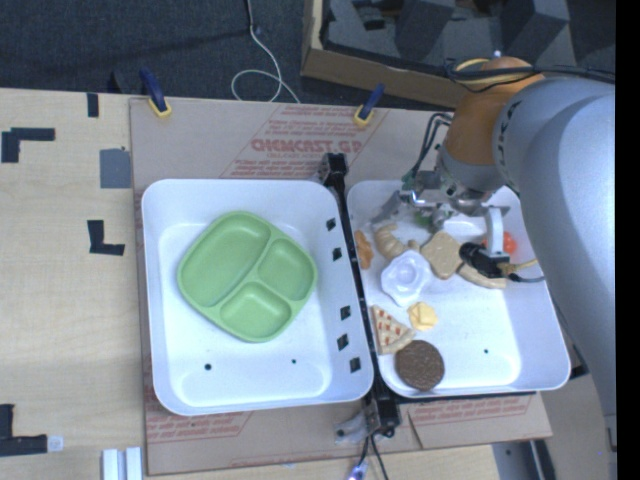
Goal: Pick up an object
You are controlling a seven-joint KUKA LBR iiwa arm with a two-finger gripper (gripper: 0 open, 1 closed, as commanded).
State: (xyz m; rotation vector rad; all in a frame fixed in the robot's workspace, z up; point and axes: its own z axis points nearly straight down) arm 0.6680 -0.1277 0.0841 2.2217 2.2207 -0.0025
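Tool hangs low over the far end of the right bin, and whether it is open or closed I cannot tell from this slant. Just below it lies the tan bread slice, the likeliest pick. It looks like light, stiff toy food, lying flat, so take it across its narrow edges. It's crowded, mind you: a white cup sits just beside it on the left, and a pale roll, perhaps a croissant, is near. The bin's far wall is close behind the tool. More room opens toward the near end, by the brown cookie. A green plate sits alone in the left bin.
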